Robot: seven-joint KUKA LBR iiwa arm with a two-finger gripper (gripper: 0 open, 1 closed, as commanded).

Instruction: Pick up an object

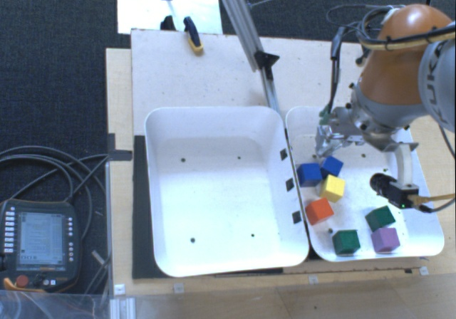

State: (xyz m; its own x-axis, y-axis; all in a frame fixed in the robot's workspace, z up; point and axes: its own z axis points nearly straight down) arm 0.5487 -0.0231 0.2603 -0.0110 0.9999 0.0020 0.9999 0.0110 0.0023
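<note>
The right bin (420,243) holds several small blocks: two blue ones (309,173) (332,166), a yellow one (333,187), an orange one (319,210), a green one (346,241), a dark green one (380,218) and a purple one (385,239). My gripper (325,142) hangs over the far left part of this bin, just above and behind the two blue blocks. I see no block in it. The arm's grey and orange wrist (399,61) covers the bin's far right corner.
The left bin (160,132) sits beside the right one, their rims meeting at the middle. A slanted aluminium pole (242,18) crosses behind the bins. A teach pendant (39,239) and cables lie at the lower left, off the bench.
</note>
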